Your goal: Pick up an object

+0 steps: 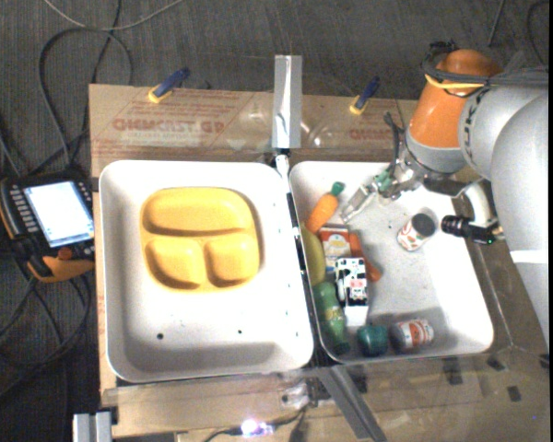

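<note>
At the near edge of the right bin (479, 334), a small can (411, 332) lies on its side beside a dark green round item (371, 339), both close against the front wall. Along the bin's left wall runs a crowded column: a green bottle-like item (328, 307), a cow-print carton (353, 285), an orange juice carton (338, 245) and, farther back, a toy carrot (323, 209) tilted toward the far left corner. The middle and right of this bin's floor are mostly bare (the widest open room on the surface), apart from a small white cup-like item (411, 235) lying near the right side.

The left bin (120, 339) holds a yellow divided tray (202, 237), set toward the far half, with bare white floor in front of it.

Farther back, the gripper (380, 184) hangs over the right bin's far edge, just right of the carrot; whether the jaws stand apart or together cannot be told. Nothing shows between them.
</note>
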{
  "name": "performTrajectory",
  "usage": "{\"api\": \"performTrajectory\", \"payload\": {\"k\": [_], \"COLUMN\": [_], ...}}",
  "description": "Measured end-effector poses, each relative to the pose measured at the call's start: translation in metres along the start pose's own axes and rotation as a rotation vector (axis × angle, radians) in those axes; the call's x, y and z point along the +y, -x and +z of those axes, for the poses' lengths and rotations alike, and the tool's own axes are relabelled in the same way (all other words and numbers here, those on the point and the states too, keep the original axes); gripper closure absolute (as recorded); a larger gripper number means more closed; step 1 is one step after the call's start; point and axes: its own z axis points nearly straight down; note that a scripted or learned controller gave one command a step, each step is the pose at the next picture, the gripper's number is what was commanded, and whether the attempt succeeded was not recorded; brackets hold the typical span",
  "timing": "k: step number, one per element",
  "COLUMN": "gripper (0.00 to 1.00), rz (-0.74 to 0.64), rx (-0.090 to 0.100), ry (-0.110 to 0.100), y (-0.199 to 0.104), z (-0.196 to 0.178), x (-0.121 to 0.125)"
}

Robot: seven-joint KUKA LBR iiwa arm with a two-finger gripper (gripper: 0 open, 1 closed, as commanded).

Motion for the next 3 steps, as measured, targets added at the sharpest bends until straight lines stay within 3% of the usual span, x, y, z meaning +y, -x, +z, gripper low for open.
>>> {"api": "performTrajectory", "payload": {"k": [1, 2, 3], "gripper": [0.00, 0.00, 1.00], "rz": [-0.045, 0.157, 0.155], "rx": [-0.014, -0.010, -0.012], "ry": [0.013, 0.017, 0.017], "y": [-0.005, 0.020, 0.021], "z": [-0.001, -0.001, -0.009], "x": [-0.034, -0.063, -0.062]}}
